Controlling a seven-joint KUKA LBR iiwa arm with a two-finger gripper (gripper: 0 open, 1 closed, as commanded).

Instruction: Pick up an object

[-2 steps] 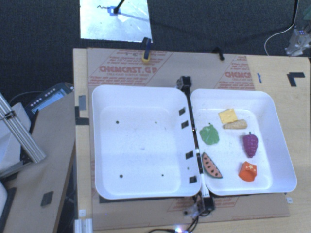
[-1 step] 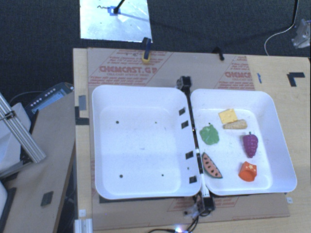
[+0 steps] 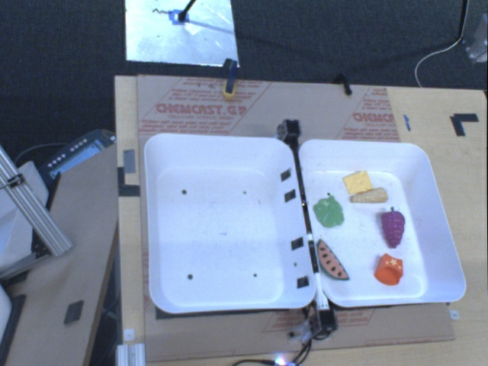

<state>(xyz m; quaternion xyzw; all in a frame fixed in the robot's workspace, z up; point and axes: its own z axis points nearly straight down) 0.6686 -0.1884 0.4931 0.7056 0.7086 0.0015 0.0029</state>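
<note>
The right bin [image 3: 427,166] holds several small toy foods. A yellow cheese wedge [image 3: 357,181] lies near its back, with a tan corn-like piece [image 3: 369,197] just in front of it. A green pepper [image 3: 329,211] sits at the bin's left side. A purple grape bunch [image 3: 393,227] lies toward the right. An orange-red piece [image 3: 389,270] rests near the front right. A watermelon slice [image 3: 332,261] lies at the front left, close to the divider.
The left bin [image 3: 175,151] stands beside the right one, joined by a black-clipped seam [image 3: 301,219]. Both rest on a cardboard-covered bench [image 3: 198,105]. A yellow and blue clamp [image 3: 229,78] sits at the bench's back edge. A grey frame [image 3: 30,212] stands at the left.
</note>
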